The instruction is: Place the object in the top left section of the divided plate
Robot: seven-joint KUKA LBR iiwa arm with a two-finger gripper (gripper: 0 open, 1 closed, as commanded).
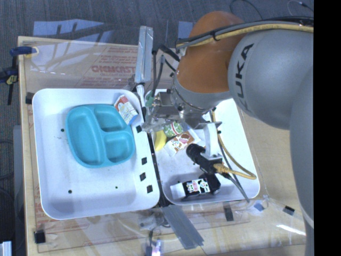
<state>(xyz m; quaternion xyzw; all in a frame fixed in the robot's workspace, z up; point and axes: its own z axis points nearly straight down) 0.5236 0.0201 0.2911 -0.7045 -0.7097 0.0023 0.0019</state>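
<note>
Task barely begun, judging from the layout. Divided plate, turquoise, lying in the left bin with all three sections bare. Small packets and a yellow piece heaped in the right bin, beside a dark box near its front rim; a red-and-white carton leaning by the plate's far edge. Pincer low over the heap near the divider; grip state impossible to tell. Left to do: lift, carry, release.

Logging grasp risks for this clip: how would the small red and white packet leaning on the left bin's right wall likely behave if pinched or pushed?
The packet looks thin and flat, so probably light and somewhat floppy. It rests tilted beside the blue divided plate, so a push may slide or flip it. Its printed skin may be slippery.
</note>
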